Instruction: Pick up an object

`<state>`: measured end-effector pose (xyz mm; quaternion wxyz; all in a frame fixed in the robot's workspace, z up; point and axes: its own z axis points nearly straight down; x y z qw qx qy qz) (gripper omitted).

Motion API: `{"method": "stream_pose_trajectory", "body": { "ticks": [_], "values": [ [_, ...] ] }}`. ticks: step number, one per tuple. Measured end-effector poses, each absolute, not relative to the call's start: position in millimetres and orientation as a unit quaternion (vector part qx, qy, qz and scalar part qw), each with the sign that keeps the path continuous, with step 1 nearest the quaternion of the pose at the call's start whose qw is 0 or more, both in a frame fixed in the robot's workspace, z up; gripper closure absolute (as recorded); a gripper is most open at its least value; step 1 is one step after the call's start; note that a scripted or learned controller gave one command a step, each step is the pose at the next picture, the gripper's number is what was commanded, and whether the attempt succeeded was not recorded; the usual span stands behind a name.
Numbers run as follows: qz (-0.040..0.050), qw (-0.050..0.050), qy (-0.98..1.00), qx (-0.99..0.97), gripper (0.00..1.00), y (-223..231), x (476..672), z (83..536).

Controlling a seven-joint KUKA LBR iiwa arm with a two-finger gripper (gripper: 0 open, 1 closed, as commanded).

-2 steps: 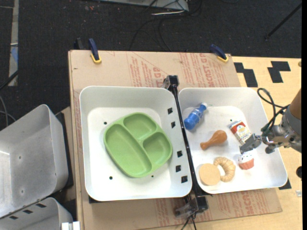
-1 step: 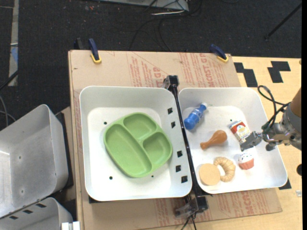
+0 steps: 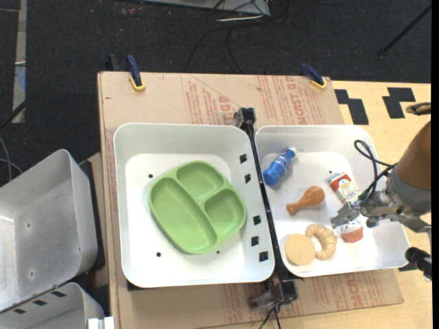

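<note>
Camera view: pincer (image 3: 348, 218) low inside right bin (image 3: 384, 256), near its right wall, bare floor just beyond; spread of tips impossible to tell; arm (image 3: 415, 170) entering from right.

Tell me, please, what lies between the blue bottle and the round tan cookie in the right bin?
In the camera view, the toy drumstick lies between the blue bottle and the round tan cookie, roughly midway and slightly to the right, on the right bin floor.
</note>
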<state>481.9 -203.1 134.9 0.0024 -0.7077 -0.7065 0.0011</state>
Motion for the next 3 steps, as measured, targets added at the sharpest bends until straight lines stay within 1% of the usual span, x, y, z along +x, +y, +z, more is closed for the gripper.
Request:
{"method": "stream_pose_trajectory", "body": {
  "ticks": [1,2,3],
  "values": [
    [0.0,0.0,-0.707,-0.708,0.0,-202.7,482.5,90.6],
    [-0.0006,-0.001,-0.706,-0.708,1.0,-202.4,482.9,102.7],
    [-0.0011,-0.003,-0.708,-0.706,1.0,-206.6,493.5,158.6]
  ]
}}
